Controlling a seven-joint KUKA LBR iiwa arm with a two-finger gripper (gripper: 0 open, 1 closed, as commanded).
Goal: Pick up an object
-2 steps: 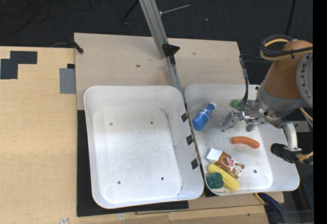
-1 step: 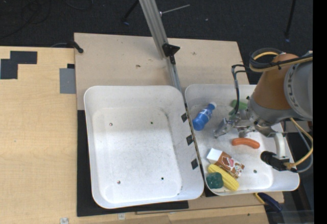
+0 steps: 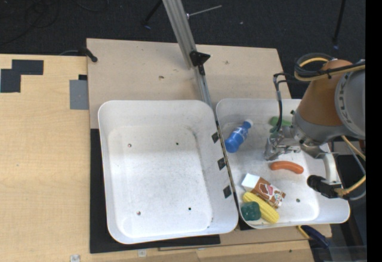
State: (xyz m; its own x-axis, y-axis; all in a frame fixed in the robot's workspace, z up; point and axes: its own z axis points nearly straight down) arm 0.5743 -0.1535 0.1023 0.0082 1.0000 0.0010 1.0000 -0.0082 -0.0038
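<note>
My gripper (image 3: 276,148) hangs low over the middle of the right bin (image 3: 334,210), under the grey and orange arm that reaches in from the right. Just below and right of it lies an orange-red sausage (image 3: 286,166). A blue bottle (image 3: 237,135) lies to its left, near the bin's left wall. A green object (image 3: 276,120) shows partly behind the gripper. At the bin's front sit a white block (image 3: 250,181), a brown packet (image 3: 269,193), a yellow corn cob (image 3: 263,209) and a dark green piece (image 3: 250,212). Nothing is seen between the fingers.
The left bin (image 3: 119,114) stands beside the right one, with black clips along the shared wall. A slanted metal rail (image 3: 179,22) rises behind the bins. Cables and the arm body (image 3: 331,105) crowd the right side.
</note>
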